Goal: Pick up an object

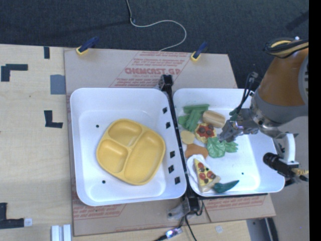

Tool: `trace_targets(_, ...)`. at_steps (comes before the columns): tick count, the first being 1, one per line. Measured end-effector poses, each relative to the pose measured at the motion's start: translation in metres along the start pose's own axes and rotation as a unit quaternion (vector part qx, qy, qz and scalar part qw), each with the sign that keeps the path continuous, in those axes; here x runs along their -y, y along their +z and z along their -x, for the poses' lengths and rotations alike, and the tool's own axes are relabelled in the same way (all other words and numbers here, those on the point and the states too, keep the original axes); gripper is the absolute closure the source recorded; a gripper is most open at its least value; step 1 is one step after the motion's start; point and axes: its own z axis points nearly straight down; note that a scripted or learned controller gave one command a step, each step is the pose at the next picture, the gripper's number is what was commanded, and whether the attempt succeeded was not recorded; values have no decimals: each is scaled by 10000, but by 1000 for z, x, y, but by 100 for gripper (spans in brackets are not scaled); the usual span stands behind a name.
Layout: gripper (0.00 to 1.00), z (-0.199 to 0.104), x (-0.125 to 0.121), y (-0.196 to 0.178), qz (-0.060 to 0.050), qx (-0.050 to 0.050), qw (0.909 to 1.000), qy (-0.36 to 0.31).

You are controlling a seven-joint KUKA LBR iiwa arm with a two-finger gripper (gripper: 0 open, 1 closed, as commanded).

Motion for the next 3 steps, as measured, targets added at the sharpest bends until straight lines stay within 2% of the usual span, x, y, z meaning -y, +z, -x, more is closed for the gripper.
trace_targets(2,100,-108,-2,23,-15,1,10000,1)
trace_targets(3,100,-169,-5,17,-6,2,10000,-8)
